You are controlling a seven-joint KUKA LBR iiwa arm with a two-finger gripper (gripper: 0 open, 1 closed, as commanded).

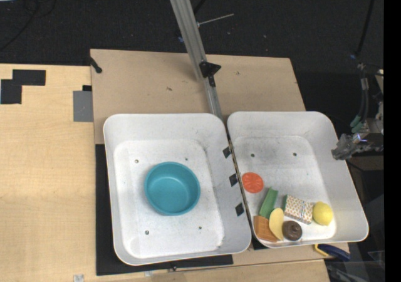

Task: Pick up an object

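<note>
arm: enters at right edge of camera view, mostly cut off | gripper (346, 147): low at the right edge, pointing left, hanging free, nothing seen between its tips | wrist: pale metal parts and cabling above it, blurry

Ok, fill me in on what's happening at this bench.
Nothing is being handled yet. The end effector sits at the right bin's outer edge, above its rim. That bin's near corner holds a pile of small items, including a yellow ball and an orange disc. The left bin holds a teal bowl.
</note>
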